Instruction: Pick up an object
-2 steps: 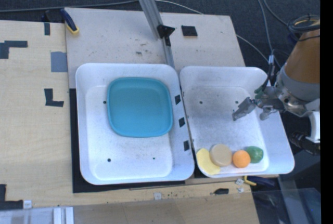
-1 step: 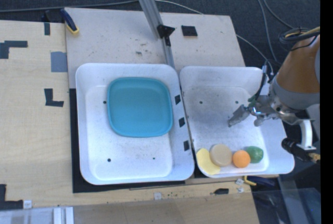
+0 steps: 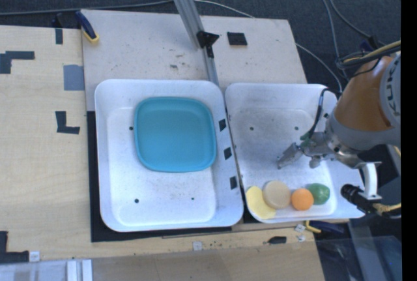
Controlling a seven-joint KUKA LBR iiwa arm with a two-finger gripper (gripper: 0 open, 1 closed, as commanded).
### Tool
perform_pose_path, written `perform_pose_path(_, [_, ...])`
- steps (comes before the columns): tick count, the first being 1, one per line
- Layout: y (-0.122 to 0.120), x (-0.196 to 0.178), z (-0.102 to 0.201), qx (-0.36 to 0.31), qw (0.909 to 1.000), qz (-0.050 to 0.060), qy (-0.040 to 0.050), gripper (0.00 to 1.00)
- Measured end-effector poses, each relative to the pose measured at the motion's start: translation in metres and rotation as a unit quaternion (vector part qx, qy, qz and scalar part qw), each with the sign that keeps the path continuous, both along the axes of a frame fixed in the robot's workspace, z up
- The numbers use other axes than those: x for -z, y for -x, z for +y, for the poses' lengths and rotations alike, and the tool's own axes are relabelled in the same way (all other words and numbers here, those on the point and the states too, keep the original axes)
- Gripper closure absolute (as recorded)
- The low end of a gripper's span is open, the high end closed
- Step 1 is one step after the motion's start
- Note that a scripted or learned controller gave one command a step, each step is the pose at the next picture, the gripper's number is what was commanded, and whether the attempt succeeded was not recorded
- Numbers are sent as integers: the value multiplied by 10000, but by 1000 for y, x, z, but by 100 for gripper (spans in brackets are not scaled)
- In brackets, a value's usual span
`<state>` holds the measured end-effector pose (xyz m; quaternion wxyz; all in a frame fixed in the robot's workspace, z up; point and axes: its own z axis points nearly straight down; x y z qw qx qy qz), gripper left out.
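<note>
So the arm (image 3: 368, 110) comes in from the right side, orange band showing above the wrist, and it's leaning over the right bin (image 3: 273, 100). The gripper (image 3: 287, 159) hangs low in that bin, roughly mid-bin and a bit toward the near side, with its fingers pointing left. Honestly I can't tell if the fingers are spread or pinched together, they're too small and dark against the scuffed floor of the bin, and I don't see anything between them. All the loose stuff sits bunched along the near edge of the right bin, just below the gripper: a yellow piece (image 3: 256, 203) furthest left in the near-left corner, a tan disc (image 3: 276, 193) resting partly on top of it, then an orange ball (image 3: 301, 199) touching or nearly touching the disc, and a green piece (image 3: 319, 192) just right of the ball, tucked close to the arm. The tan disc is the one closest under the gripper, but there's a visible gap between them. Over in the left bin (image 3: 111, 143), right beside the right bin, there's a blue plate (image 3: 174, 133) lying flat, sitting a bit toward the far side of it. A metal pole (image 3: 186, 2) runs from the far edge of the bench (image 3: 143, 38) down to the spot where the two bins meet.
</note>
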<state>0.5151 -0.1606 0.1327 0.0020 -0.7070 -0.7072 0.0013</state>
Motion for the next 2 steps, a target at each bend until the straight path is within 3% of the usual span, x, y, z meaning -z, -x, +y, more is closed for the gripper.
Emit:
perform_pose_path(1, [-1,-12,0,-3,10000,-18,3,100])
perform_pose_path(2, [6,-58,3,-2,10000,-37,8,100])
